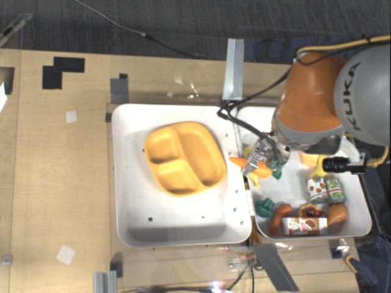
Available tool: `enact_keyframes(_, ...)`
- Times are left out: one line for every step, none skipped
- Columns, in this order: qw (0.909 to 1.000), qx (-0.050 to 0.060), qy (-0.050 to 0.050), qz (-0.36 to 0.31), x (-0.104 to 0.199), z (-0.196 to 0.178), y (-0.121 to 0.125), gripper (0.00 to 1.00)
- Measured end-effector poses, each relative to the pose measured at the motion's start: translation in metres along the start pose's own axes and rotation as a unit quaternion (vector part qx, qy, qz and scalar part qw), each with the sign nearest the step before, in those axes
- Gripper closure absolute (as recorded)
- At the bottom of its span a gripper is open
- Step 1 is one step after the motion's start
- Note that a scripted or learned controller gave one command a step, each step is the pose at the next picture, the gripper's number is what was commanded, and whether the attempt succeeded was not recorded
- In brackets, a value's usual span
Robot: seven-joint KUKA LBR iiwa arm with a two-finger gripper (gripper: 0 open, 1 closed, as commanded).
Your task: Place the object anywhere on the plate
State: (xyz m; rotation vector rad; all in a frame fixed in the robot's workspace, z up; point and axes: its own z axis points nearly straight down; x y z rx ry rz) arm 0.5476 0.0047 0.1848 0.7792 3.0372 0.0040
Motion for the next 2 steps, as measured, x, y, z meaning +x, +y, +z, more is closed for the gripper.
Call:
enact_keyframes(0.9999, -0.004, -0.002, -0.009, 0.0061, -0.0778, 0.0983, 1.0)
enact_keyframes(1.0, -0.002, -0.001, -0.006, 0.0045, -0.0758, 0.0948, 0.0)
